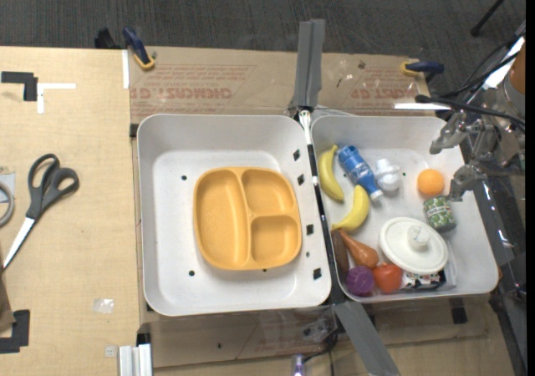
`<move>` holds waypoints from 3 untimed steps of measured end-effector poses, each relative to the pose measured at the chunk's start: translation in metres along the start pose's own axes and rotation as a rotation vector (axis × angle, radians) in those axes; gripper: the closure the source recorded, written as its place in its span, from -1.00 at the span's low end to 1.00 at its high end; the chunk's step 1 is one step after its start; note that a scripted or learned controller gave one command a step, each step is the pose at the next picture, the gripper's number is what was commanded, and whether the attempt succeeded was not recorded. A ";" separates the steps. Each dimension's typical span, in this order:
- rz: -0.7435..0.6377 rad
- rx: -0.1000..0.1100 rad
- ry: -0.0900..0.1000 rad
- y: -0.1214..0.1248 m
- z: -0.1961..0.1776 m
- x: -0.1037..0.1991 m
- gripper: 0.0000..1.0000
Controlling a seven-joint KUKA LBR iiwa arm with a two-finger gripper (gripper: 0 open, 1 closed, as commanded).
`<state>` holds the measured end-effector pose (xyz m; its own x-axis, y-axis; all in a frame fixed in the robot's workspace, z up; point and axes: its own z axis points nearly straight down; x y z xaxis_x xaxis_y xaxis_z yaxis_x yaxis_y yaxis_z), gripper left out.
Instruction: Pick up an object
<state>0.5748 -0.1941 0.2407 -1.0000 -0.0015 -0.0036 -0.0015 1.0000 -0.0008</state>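
Camera view: gripper, finger state untellable, hovers at the right bin's three o'clock, near the orange ball, likely lining up a pick.

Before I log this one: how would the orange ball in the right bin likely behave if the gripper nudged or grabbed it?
The orange ball looks round and smooth, so it would probably roll when nudged. It sits free of its neighbours on the right bin floor, so little would stop it. Its curved surface might slip from the gripper.

A lab bench: 2 clamped white bins (toy food inside), cables.
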 end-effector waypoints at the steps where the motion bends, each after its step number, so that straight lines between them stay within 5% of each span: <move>1: 0.138 0.000 -0.002 0.052 0.144 -0.052 -1.00; 2: 0.342 0.001 0.003 0.090 0.148 -0.021 -1.00; 3: 0.537 0.001 0.003 0.085 0.149 0.036 -1.00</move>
<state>0.5395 -0.1089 0.0919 -0.8599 0.5104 -0.0009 0.5104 0.8599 -0.0001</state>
